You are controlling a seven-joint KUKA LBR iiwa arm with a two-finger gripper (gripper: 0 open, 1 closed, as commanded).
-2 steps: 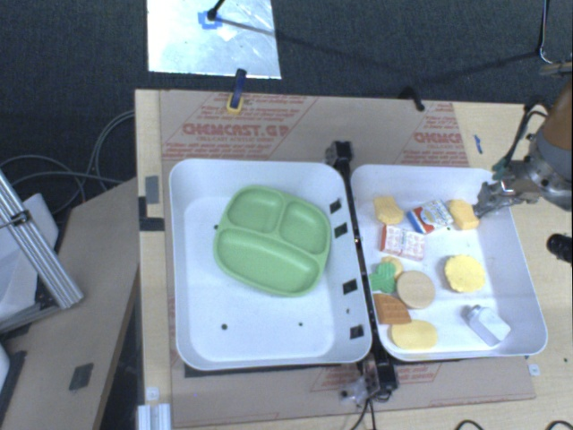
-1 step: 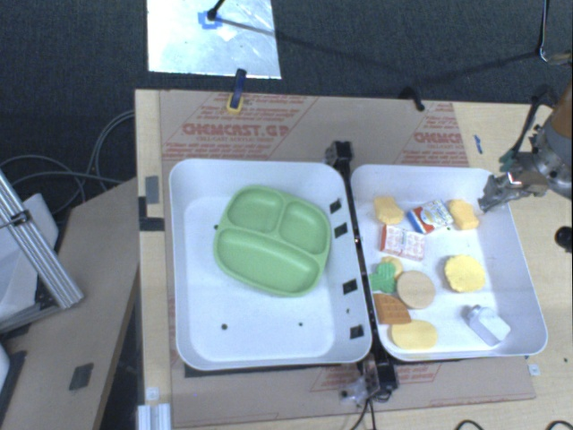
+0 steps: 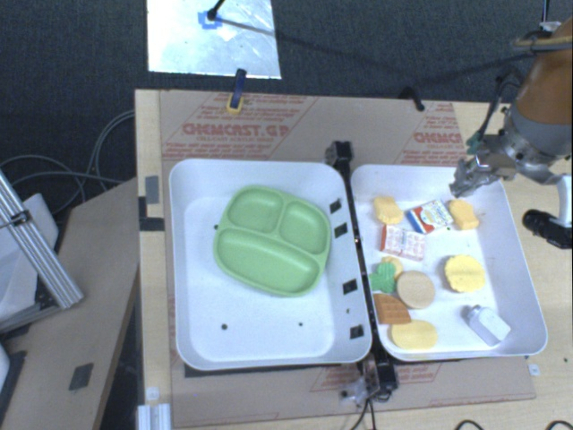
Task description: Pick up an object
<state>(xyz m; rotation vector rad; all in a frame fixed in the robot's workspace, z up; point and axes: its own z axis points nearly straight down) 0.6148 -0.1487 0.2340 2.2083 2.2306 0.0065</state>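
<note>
The right bin point(image 3: 528, 303) holds several small items: a yellow chunk point(image 3: 388, 210), a white, red and blue packet point(image 3: 429, 217), a red and white packet point(image 3: 404, 241), a small yellow piece point(image 3: 463, 214), a yellow round point(image 3: 465, 273), a tan disc point(image 3: 415, 288), a green piece point(image 3: 386, 275), a brown slab point(image 3: 391, 308), a pale yellow oval point(image 3: 414, 335) and a small clear bottle point(image 3: 484, 323). My gripper point(image 3: 469, 178) hangs at the bin's far right corner, just above and behind the small yellow piece. Nothing shows between its fingers.
The left bin point(image 3: 192, 330) carries a green divided plate point(image 3: 272, 239). A black divider with clips point(image 3: 351, 240) runs between the bins. Cardboard lies under both bins, and a foil sheet point(image 3: 213, 23) lies beyond the bench. The arm's orange band point(image 3: 546, 88) is at the upper right.
</note>
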